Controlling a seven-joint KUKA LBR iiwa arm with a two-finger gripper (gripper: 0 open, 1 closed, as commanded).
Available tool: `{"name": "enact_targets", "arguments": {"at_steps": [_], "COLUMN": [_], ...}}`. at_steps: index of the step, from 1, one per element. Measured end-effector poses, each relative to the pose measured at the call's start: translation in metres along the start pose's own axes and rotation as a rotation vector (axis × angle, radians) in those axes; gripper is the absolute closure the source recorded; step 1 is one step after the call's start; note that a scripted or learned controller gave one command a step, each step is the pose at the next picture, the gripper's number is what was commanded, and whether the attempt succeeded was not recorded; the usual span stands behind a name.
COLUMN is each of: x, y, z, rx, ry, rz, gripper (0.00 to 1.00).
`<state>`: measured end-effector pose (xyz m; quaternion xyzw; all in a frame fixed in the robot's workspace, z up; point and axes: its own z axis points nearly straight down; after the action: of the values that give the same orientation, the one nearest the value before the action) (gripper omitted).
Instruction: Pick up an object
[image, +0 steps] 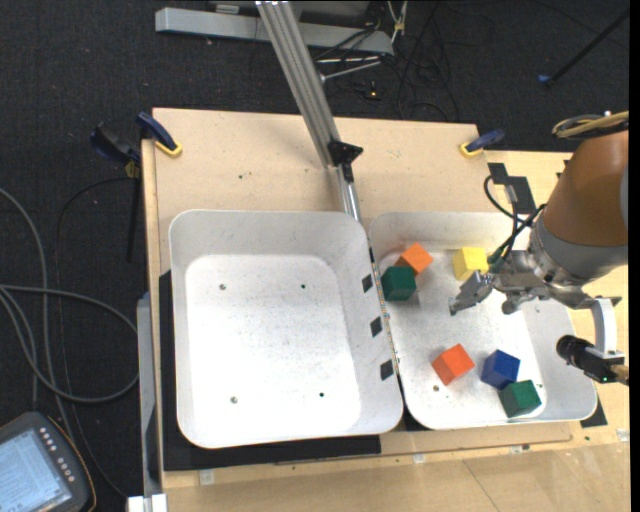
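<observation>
1. A grey KUKA arm with an orange band reaches in from the right of the frame, its end effector (488, 293) hanging over the right bin (570, 405), fingers spread apart with nothing between them.
2. Six small blocks lie in that bin: a yellow block (468, 262) just beside the end effector, an orange block (417, 259) touching a green block (399, 283) near the divider, and lower down a second orange block (453, 363), a blue block (500, 368) and a second green block (520, 398), the last two touching.
3. The left bin (185, 300) sits alongside on the table (250, 160).
4. The blocks look rigid, light and flat-sided, likely easy to pinch across opposite faces; the lone yellow or lower orange block probably offers the clearest finger room.
</observation>
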<state>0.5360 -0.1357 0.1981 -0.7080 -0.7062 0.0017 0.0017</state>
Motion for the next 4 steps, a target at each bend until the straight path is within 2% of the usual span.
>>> {"name": "enact_targets", "arguments": {"at_steps": [2,3,4], "x": [-0.009,-0.009,-0.011], "y": [0.004,0.005,0.016], "z": [0.105,0.093,0.041], "rx": [-0.003,-0.007,-0.011], "ry": [-0.001,-0.001,-0.002], "rz": [-0.001,-0.001,-0.005], "gripper": [0.0,1.0,1.0]}}
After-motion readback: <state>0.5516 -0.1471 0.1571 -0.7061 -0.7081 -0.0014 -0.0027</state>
